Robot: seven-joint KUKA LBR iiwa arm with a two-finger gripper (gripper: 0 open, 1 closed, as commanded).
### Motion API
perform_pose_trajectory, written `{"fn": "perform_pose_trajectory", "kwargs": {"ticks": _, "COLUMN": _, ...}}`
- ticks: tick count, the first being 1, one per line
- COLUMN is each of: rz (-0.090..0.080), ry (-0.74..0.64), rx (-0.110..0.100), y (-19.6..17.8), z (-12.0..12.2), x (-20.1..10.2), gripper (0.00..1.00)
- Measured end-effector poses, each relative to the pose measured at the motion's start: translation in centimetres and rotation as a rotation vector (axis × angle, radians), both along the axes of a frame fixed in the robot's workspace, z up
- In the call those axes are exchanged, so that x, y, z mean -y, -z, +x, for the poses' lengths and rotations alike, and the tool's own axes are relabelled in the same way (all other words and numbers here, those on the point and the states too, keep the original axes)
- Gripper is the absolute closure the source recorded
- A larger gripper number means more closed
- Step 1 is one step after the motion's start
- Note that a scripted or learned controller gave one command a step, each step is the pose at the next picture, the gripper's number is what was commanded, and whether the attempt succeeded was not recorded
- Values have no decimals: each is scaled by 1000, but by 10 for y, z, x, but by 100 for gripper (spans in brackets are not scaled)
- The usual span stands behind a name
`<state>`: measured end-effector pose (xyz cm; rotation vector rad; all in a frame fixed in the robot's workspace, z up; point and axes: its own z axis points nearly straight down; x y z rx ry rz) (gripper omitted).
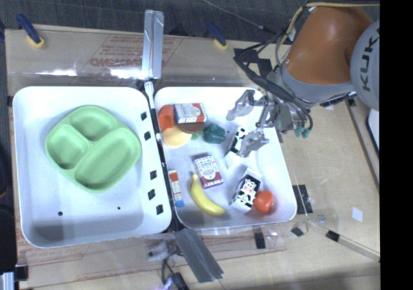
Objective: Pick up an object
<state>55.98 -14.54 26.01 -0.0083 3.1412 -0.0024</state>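
Observation:
My gripper [247,124] hangs over the upper right part of the right bin [281,166], its two fingers spread apart and open. One fingertip [240,105] points toward the bin's back wall, the other [253,143] lies lower. A small black-and-white cow-print carton [237,140] sits right beside the lower fingertip; whether they touch I cannot tell. A dark green object [214,132] lies just left of the gripper. Further left are an orange-and-white carton [189,113] and a yellow fruit [175,137].
The right bin also holds a maroon carton [207,170], a banana [205,196], a second cow-print carton [246,192] and a red tomato [263,201]. A green divided plate [93,146] lies in the left bin [39,217]. The arm's orange band [322,43] looms at the right.

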Motion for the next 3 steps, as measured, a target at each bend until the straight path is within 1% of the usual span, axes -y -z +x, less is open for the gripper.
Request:
{"fn": "perform_pose_trajectory", "kwargs": {"ticks": 1, "rz": 2, "ry": -221, "rx": 1, "y": 168, "z": -24, "x": -30, "gripper": 0}}
{"fn": "perform_pose_trajectory", "kwargs": {"ticks": 2, "rz": 3, "ry": -206, "rx": -2, "y": 169, "z": -40, "x": -34, "gripper": 0}}
{"fn": "perform_pose_trajectory", "kwargs": {"ticks": 3, "rz": -4, "ry": -208, "rx": 7, "y": 166, "z": -47, "x": -48, "gripper": 0}}
